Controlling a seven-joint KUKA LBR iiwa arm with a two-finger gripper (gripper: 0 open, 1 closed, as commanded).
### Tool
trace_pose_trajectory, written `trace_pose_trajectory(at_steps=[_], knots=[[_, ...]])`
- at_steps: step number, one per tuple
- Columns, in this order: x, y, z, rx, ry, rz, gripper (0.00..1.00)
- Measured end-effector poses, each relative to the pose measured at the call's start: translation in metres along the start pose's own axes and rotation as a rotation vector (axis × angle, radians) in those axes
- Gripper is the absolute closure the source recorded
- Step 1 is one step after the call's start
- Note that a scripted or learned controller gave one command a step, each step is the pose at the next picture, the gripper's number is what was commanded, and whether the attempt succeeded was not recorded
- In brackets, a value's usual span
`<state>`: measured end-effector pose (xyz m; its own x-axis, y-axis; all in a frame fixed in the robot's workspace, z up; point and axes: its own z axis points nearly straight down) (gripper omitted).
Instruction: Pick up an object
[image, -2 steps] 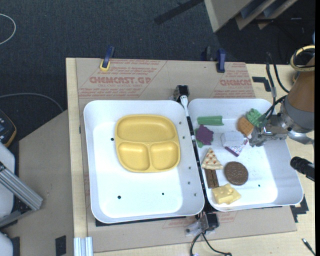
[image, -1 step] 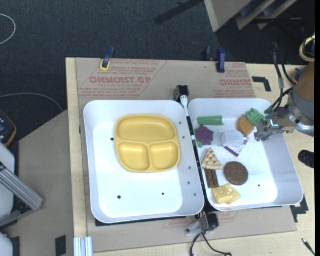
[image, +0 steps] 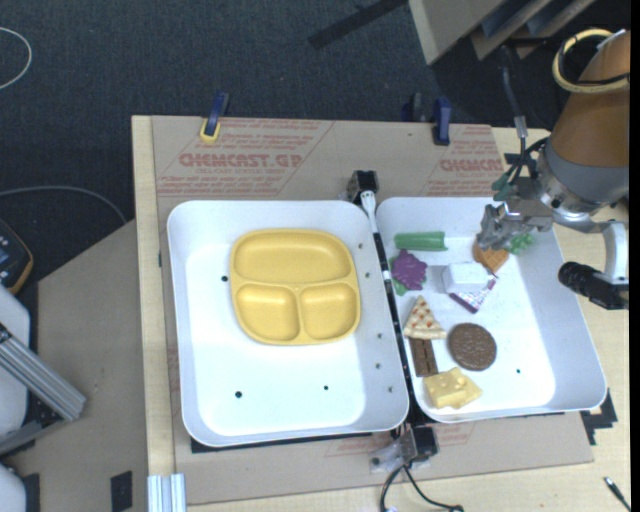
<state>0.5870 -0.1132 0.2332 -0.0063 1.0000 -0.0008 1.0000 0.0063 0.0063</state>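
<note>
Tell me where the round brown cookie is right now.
The round brown cookie lies in the right-hand bin, toward its near side, just right of the pizza slice and above the yellow cheese wedge.
</note>
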Motion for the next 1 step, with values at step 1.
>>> trace_pose_trajectory(at_steps=[1], knots=[[0.0294, 0.0434, 0.0118, 0.001, -0.001, 0.002, 1.0]])
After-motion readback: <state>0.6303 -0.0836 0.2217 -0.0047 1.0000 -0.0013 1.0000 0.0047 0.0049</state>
